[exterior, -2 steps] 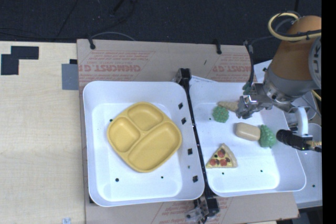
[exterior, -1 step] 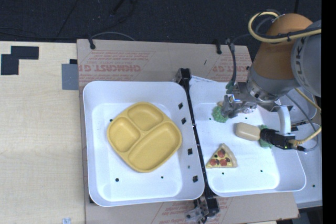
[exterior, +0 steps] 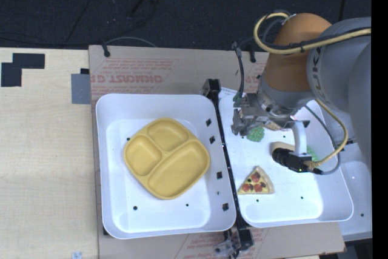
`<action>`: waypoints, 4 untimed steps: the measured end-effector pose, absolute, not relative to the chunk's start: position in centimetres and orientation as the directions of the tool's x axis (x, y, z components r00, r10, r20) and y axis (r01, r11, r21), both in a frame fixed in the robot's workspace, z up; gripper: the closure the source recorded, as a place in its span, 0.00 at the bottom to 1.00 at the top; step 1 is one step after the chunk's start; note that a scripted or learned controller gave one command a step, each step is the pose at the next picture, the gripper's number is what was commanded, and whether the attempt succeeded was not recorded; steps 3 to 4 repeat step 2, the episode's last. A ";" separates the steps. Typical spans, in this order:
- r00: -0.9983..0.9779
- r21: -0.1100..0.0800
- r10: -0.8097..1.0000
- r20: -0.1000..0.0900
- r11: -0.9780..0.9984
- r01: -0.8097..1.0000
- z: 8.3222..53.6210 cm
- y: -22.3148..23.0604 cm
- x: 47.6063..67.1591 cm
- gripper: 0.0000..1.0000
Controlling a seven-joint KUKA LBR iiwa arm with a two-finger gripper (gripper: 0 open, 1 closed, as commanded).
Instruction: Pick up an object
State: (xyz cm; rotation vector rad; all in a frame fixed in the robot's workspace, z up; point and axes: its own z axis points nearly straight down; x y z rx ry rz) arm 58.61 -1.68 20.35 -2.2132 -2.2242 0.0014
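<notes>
Two shallow white bins side by side on the table (exterior: 48, 148). Nearest, in the right bin (exterior: 315, 206): pizza slice toy (exterior: 256, 181). In the left bin (exterior: 115, 124): yellow divided plate (exterior: 167, 158). Farther back in the right bin: end effector (exterior: 245, 124), low, just beside a green object (exterior: 256, 133), perhaps touching. Open or closed: cannot tell from this angle.

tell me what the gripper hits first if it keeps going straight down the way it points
Probably the green object just under the gripper in the right bin; height above it is unclear from this slanted view.
</notes>
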 end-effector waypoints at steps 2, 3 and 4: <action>-0.005 -0.005 1.000 0.001 0.005 1.000 20.1 9.0 57.6 1.00; -0.005 -0.005 1.000 0.001 0.005 1.000 20.1 9.0 57.6 1.00; -0.005 -0.005 1.000 0.001 0.005 1.000 20.1 9.0 57.6 1.00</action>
